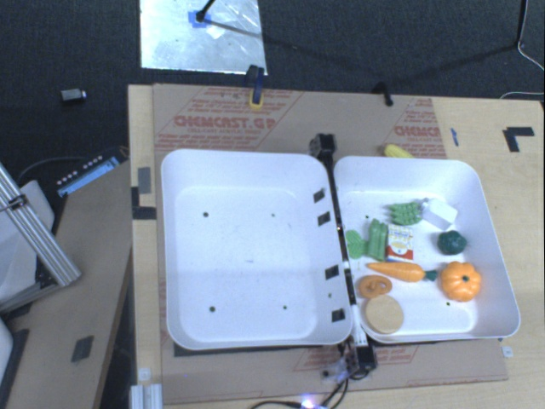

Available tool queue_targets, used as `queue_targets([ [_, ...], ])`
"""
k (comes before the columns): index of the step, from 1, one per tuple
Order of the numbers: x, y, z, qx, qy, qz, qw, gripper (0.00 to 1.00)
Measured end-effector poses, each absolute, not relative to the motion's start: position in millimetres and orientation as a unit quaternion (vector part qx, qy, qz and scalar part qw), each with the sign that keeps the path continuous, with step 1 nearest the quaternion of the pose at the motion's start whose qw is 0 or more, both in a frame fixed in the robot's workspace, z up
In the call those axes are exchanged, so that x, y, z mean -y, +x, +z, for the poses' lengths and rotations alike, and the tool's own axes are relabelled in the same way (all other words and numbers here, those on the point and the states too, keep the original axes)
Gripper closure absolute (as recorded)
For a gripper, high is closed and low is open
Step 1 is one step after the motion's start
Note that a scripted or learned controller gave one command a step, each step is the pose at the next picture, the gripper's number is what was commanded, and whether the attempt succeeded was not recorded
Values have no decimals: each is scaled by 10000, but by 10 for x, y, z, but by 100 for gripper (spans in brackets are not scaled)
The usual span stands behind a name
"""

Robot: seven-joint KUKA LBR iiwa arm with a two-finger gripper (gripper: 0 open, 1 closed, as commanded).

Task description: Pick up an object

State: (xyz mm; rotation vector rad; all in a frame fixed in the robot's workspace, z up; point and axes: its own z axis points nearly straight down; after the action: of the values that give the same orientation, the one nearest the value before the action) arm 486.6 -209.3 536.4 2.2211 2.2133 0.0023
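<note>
The right bin (485,211) holds several small toy foods. An orange pumpkin (460,280) sits near its right wall, with a dark green broccoli (451,242) just above it. A carrot (398,271) lies across the middle, beside a red and white carton (399,242) and two green vegetables (368,240). A green bumpy piece (407,212) and a white block (438,214) lie further back. A round tan cookie (384,314) and an orange ring-shaped piece (374,286) rest at the front left corner.
The left bin (247,245) adjoins the right one along black clips (328,220). A yellow object (397,152) lies on the cardboard behind the right bin. A yellow and blue clamp (255,86) stands at the board's back edge.
</note>
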Motion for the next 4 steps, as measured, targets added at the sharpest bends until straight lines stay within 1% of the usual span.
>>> queue_targets([
  [3,2067,4866,5354,-7081,7061,5,20,100],
  [4,2067,4928,5356,-7084,7058,4,24,100],
])
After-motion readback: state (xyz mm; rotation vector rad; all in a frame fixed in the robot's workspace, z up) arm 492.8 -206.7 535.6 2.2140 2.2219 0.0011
